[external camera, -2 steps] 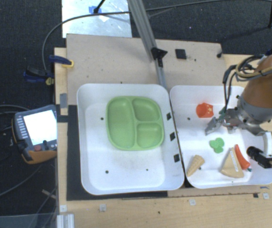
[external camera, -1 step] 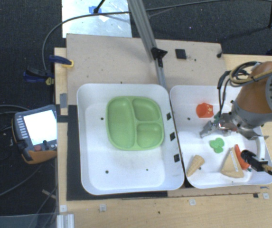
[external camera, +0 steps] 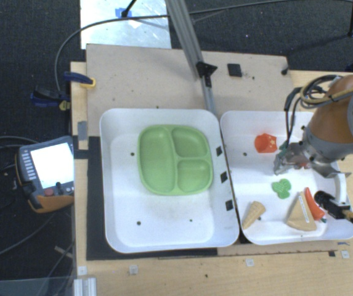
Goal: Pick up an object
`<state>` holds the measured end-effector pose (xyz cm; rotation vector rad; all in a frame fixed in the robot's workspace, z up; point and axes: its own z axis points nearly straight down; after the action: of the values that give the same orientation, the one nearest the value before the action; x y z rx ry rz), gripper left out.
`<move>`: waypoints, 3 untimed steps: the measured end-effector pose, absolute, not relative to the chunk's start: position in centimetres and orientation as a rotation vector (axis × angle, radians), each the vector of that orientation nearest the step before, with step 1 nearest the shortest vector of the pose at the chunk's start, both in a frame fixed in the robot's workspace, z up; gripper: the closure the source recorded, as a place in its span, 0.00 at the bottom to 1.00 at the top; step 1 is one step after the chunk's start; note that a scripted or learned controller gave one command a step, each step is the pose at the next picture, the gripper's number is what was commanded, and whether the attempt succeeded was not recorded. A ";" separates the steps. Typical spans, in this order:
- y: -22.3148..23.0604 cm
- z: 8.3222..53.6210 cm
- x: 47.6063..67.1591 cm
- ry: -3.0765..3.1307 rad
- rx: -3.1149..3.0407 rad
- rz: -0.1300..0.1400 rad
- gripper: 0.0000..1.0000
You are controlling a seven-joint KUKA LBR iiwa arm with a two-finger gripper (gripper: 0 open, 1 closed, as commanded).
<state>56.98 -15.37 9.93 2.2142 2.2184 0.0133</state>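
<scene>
A handheld screen unit [external camera: 48, 172] is seen off the bench's left edge, on the dark floor among cables. On the bench, the left bin [external camera: 121, 227] carries a green divided plate [external camera: 176, 160], which is set toward the bin's far right part, close to the wall shared with its neighbour.

In the right bin [external camera: 244, 131], an orange piece [external camera: 265, 143] is placed near the far edge, left of the arm. A small green piece [external camera: 281, 188] is found near the middle of the bin. Toward the near edge, a tan cone-shaped piece [external camera: 253, 213] lies close to the near left corner, and a tan wedge [external camera: 300, 216] with a red strip [external camera: 313, 205] along its right side lies toward the near right corner.

The gripper [external camera: 285, 163] is lowered into the right bin, between the orange piece and the green piece. The green piece is seen just below the gripper tip in the view and appears apart from it; the orange piece is beside it, toward the far left. Whether the gripper is spread or closed cannot be told, and nothing is seen held in it. The arm [external camera: 339, 119] is reached in over the bin's right edge.
</scene>
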 end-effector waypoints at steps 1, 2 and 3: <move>-15.8 13.9 57.1 2.225 2.216 0.001 1.00; -16.2 18.3 57.7 2.224 2.215 0.003 1.00; -16.2 21.3 57.8 2.226 2.215 0.002 1.00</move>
<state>57.77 -16.23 21.30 2.2145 2.2260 0.0020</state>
